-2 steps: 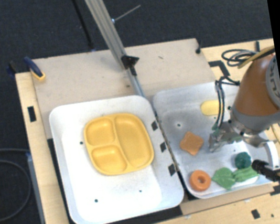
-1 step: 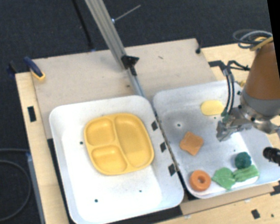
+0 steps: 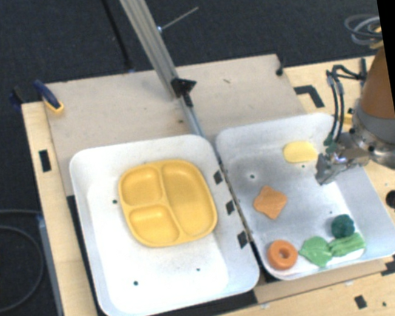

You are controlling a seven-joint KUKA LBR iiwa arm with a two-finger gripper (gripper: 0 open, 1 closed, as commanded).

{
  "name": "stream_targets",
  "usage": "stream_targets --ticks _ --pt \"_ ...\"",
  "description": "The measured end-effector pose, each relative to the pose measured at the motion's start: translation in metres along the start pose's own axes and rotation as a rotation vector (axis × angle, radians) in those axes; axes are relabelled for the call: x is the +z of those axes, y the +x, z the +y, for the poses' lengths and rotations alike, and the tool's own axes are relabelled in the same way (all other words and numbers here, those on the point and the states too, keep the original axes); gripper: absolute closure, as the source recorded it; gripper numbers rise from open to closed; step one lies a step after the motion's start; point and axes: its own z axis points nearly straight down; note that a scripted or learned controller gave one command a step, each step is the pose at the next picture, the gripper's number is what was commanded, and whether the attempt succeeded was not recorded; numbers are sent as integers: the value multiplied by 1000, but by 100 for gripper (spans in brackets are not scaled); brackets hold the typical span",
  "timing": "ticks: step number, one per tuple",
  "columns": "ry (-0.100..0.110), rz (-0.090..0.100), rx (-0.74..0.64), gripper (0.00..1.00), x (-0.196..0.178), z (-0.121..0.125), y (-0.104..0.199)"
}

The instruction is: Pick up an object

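Note:
The right bin [image 3: 283, 131] holds a pale yellow oval piece [image 3: 299, 151] near its back, an orange flat piece [image 3: 270, 202] in the middle, an orange ring [image 3: 282, 254] at the front, a light green lump [image 3: 331, 249] beside it and a dark green ball [image 3: 342, 226]. My gripper [image 3: 327, 168] hangs over the bin's right side, just right of the yellow piece and apart from it. Nothing shows between its fingers.
The left bin [image 3: 113, 280] carries a yellow divided plate [image 3: 167, 201]. A slanted metal pole [image 3: 152, 41] rises from a clamp behind the bins. Cables run along the right by the arm [image 3: 377, 108]. A blue and yellow clip [image 3: 49, 97] sits at the bench's back left corner.

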Motion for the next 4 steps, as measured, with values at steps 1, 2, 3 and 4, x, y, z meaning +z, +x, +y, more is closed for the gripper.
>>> stream_targets --ticks 1,2,3,4 --pt "5 3 -4 100 6 14 46" --pt "5 4 -5 100 -5 31 101" --pt "6 3 -3 100 -5 44 145" --pt "8 4 -4 100 4 49 199"
